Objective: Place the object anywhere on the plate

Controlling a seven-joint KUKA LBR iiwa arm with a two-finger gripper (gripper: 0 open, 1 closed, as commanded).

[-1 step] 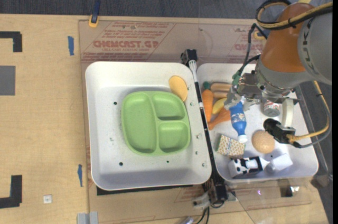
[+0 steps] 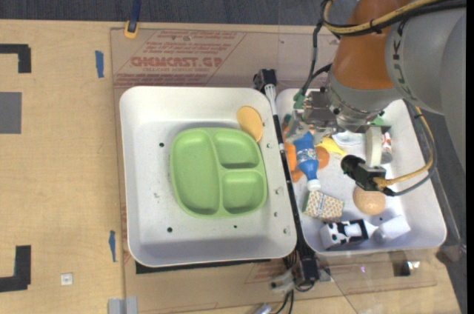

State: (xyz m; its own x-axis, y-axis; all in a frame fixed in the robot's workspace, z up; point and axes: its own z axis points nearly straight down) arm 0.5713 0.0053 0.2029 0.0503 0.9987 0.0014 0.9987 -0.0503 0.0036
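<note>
My arm [image 2: 385, 46] hangs over the right bin [image 2: 426, 220], wrist low above the clutter, and the wrist hides my jaws, so I cannot tell whether they are apart, together or clamped on anything. The green plate [image 2: 218, 172], with its three compartments, lies in the left bin [image 2: 141, 157], and nothing rests on it, so as I judge it the placing is not done. A yellow-orange piece [image 2: 251, 121] lies in the left bin just beside the plate's upper right corner, apart from the compartments as far as I can see. The candidates for picking lie below me in the right bin: a blue bottle [image 2: 306, 155], an orange bit [image 2: 323, 155] beside it, a patterned box [image 2: 324, 206], a tan egg-like ball [image 2: 369, 201], a black-and-white toy [image 2: 346, 232] and a white tube [image 2: 372, 149]. What is left, I reckon, is nearly everything: secure one object, lift it over the divider and set it down on the plate.
</note>
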